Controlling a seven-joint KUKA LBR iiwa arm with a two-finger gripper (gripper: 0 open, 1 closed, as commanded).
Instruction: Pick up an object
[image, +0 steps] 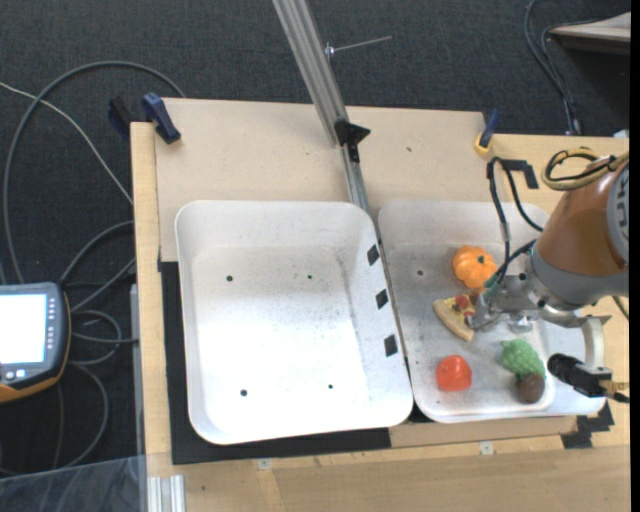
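A red tomato-like piece (454, 374) and a green broccoli-like piece on a brown base (522, 366) lie nearest the camera, along the near edge of the right bin (420, 225). Beyond them, mid-bin, lies a pizza slice (453, 314): a flat tan wedge with red and yellow bits on its top. Its long axis runs on a slant, from the upper left to the lower right of the view; which end is the tip cannot be told. An orange pumpkin-like piece (473, 267) sits just behind it. The gripper (486, 315) hangs low at the slice's right end, but whether it touches or grips the slice cannot be told. The left bin (190, 225) stands beside it on the bench (260, 150).
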